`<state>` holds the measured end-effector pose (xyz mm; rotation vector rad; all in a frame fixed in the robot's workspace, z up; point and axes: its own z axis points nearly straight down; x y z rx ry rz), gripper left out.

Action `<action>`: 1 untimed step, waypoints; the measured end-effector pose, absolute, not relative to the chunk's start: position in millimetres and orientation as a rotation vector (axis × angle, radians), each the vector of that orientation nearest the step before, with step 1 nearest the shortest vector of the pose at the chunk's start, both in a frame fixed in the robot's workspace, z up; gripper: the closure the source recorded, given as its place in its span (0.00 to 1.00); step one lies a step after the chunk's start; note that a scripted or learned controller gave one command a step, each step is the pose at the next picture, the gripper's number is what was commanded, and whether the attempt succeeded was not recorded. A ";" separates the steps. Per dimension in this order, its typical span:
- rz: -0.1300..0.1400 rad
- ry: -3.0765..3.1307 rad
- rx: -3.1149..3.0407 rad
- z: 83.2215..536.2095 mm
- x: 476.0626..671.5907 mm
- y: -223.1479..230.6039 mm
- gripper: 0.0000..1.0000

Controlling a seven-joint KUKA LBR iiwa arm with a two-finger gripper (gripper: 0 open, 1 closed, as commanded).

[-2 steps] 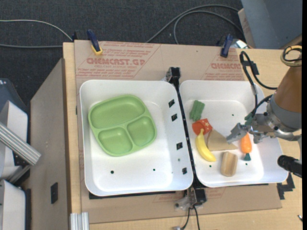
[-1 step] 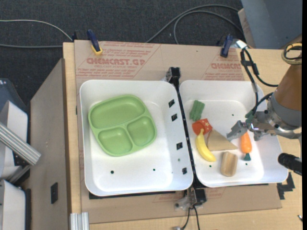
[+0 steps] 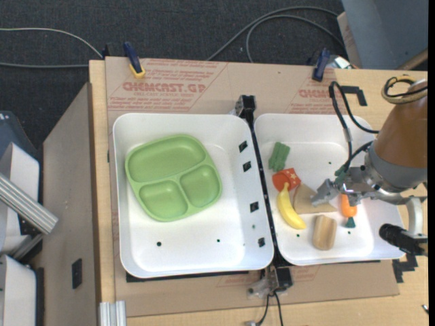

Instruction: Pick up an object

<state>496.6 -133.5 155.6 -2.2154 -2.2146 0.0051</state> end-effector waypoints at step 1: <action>0.005 -2.214 -2.216 102.3 502.5 -140.9 0.00</action>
